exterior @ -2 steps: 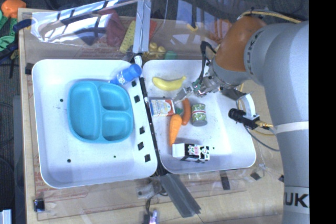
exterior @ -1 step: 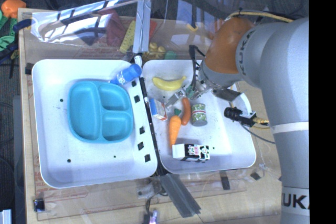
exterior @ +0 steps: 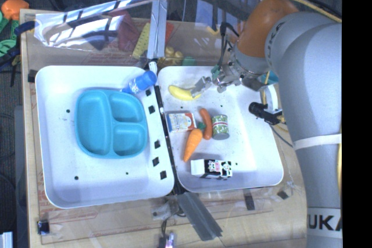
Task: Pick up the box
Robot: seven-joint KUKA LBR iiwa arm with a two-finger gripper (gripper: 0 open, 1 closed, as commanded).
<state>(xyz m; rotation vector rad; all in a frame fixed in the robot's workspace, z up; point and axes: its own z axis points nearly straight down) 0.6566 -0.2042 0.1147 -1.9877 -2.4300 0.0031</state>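
Two boxes lie in the right bin (exterior: pixel 256 142). A small white box with a red and green label (exterior: pixel 180 121) is flat near the bin's left wall. A black-and-white cow-patterned box (exterior: pixel 211 168) rests on its side near the front edge. My gripper (exterior: pixel 204 83) hangs over the back of the right bin, just right of a yellow banana (exterior: pixel 182 92). It is well apart from both boxes and nothing shows in its grasp.
Two orange carrots (exterior: pixel 193 143) and a green can (exterior: pixel 220 126) lie between the boxes. The left bin (exterior: pixel 52 142) holds a blue divided tray (exterior: pixel 111 122) and a blue bottle (exterior: pixel 139 82). The grey arm (exterior: pixel 308 84) covers the right side.
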